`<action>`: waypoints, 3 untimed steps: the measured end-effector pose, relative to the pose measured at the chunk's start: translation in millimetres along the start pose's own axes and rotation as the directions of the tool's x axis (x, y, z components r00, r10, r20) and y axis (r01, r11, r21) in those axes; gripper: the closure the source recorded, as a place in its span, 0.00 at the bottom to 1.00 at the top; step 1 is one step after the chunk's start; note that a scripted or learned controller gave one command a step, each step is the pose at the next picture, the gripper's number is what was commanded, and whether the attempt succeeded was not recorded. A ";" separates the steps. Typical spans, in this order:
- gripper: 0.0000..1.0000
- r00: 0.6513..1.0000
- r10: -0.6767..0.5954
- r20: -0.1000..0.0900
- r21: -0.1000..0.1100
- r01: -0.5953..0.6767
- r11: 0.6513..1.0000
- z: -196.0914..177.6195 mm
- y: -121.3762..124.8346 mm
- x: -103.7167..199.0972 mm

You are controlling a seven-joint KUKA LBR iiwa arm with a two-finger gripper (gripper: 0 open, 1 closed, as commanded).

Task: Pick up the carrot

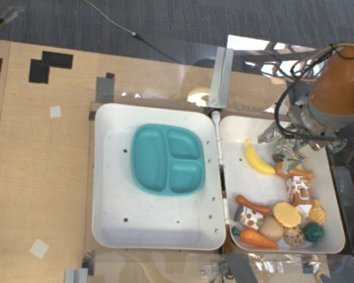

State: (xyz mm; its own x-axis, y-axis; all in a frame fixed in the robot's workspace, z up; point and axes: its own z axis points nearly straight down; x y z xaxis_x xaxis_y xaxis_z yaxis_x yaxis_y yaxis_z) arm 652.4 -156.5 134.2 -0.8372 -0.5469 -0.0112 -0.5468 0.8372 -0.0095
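I see the orange plastic carrot [258, 239] lying untouched at the right bin's near edge; my hand [288, 151] hovers farther back, grip unclear.

Wooden bench [34, 175] carries two shallow white bins side by side. Left bin [107, 218] lies well to the left of the gripper [287, 154]; right bin [334, 232] sits directly beneath it. Black markings [49, 65] and small pale squares [55, 111] mark the bench far left.
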 end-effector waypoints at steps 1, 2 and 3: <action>0.00 1.000 -0.003 0.006 0.003 0.003 1.000 42.1 46.1 -15.0; 0.00 0.955 0.297 0.000 0.000 -0.297 0.955 -6.2 -0.2 6.5; 0.00 0.937 0.350 -0.001 -0.002 -0.350 0.937 44.7 35.8 12.1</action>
State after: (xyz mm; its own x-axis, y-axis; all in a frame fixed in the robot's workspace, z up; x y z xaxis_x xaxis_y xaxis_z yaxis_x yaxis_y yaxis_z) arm 623.4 -133.2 89.0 -0.9757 -0.2190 -0.0129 -0.2189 0.9757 -0.0032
